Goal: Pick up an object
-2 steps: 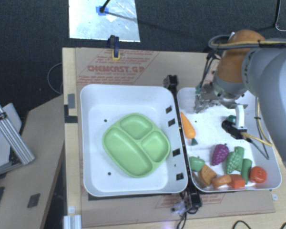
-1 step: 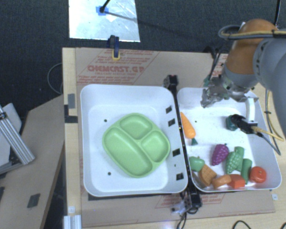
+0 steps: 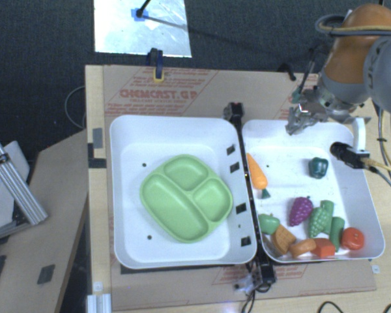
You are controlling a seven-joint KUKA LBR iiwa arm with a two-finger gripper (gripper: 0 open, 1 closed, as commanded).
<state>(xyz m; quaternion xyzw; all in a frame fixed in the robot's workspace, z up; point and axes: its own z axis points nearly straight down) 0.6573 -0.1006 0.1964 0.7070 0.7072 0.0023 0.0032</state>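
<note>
Heaped near, glossy plastic food (image 3: 313, 230) in right bin (image 3: 371, 207); smooth green divided plate (image 3: 186, 197) left; far, gripper (image 3: 298, 124), spread impossible to tell.

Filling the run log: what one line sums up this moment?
two-finger gripper: above right white bin far edge, holding nothing | purple toy grapes: in bin | green divided plate: left bin

Tray (image 3: 186, 197) in left bin (image 3: 127, 142)
</note>
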